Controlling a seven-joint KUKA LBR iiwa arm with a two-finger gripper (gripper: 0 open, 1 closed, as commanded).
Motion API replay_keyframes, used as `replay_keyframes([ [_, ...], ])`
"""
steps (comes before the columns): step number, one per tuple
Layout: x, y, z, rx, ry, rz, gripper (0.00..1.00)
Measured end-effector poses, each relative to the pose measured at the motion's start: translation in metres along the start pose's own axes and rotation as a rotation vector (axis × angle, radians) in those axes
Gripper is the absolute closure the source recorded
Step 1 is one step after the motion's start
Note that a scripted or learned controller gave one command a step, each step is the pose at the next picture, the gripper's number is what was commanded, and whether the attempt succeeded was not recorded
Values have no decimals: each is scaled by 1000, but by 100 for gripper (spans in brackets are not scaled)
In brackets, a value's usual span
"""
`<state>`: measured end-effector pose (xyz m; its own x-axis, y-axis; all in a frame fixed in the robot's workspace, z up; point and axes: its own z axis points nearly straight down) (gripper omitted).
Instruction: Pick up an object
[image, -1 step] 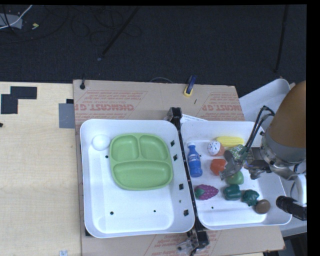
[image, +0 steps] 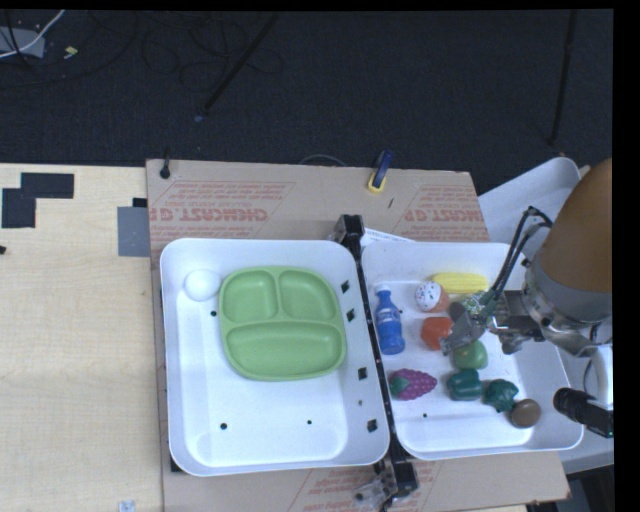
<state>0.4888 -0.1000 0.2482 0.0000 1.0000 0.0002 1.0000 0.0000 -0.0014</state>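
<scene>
The end effector sits low in the right bin, among the small objects, just above a green round object and just right of an orange-red one. Its metal parts blur together here, so I cannot tell how its grasping parts stand, and nothing is visibly lifted.

Around it lie the other candidates: a blue bottle to the left beside the bin divider, a white dotted ball and a yellow piece on the far side, a purple grape cluster, a dark green block, another green piece and a brown ball on the near side.

The left bin carries a green divided plate and a white ball.

As I judge it, the approach is done; securing and raising an object remain.
</scene>
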Motion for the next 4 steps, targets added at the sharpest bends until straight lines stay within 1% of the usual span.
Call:
replay_keyframes([
  [1,0,10,55,5,1,-1,0],
  [2,8,8,118,6,2,0,0],
  [3,11,8,163,3,1,-1,0],
  [4,8,8,151,3,2,10,100],
])
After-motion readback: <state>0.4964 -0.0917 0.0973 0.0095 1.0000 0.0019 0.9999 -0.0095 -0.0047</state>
